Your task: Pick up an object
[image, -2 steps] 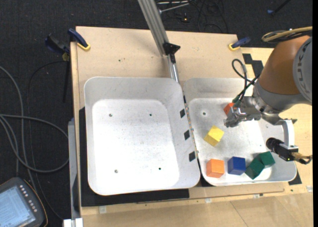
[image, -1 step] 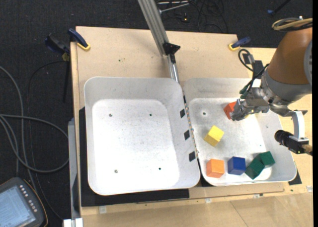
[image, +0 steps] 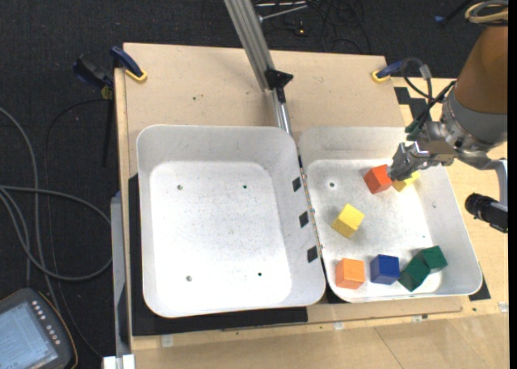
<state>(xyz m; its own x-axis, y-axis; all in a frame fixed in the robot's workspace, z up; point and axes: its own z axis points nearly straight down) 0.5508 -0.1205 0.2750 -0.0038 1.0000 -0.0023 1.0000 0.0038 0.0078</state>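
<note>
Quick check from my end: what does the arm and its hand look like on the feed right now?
The arm is grey with a broad orange band above the wrist. Dark cables run along the wrist, with a touch of green among them. The hand is a small unit of silver-grey metal and dark parts. No markings can be made out.

Bench, bins and clutter around the gripper (image: 401,167)

The right white bin (image: 388,222) lies under the gripper, its speckled floor spreading below and to the left of it. The left white bin (image: 218,222) sits well to the gripper's left, touching its neighbour where black clips (image: 305,218) mark the seam. Both rest on a pale wooden bench (image: 210,85). A blue-and-yellow clamp (image: 390,71) grips the bench edge above the gripper, and another clamp (image: 129,64) sits far up-left. A metal pole (image: 242,20) slants away up-left. Far down-left are grey cables (image: 40,198) and a handheld screen (image: 28,335).
</note>
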